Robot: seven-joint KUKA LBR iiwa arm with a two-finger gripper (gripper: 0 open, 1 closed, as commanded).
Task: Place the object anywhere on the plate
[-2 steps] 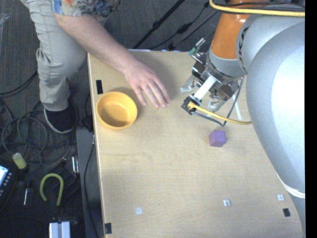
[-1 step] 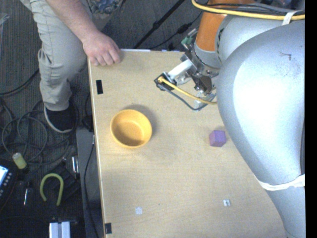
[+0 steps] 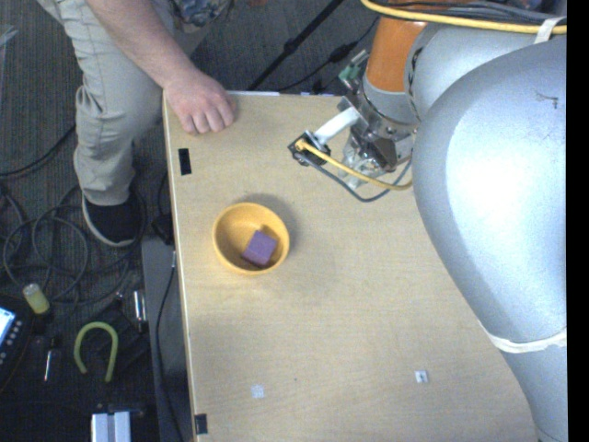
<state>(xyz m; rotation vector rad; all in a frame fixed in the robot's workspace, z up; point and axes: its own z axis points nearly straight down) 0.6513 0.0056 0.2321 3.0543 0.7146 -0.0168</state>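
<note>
A purple block [image 3: 261,247] lies inside a shallow yellow plate [image 3: 227,231] on the tan bench [image 3: 350,339], left of centre. Well apart, up and to the right, the gripper [image 3: 368,155] hangs over the bench below the arm's orange band [image 3: 405,26]; whether it is open or closed cannot be told. A person's hand [image 3: 201,104] rests on the bench's far left corner.
</note>
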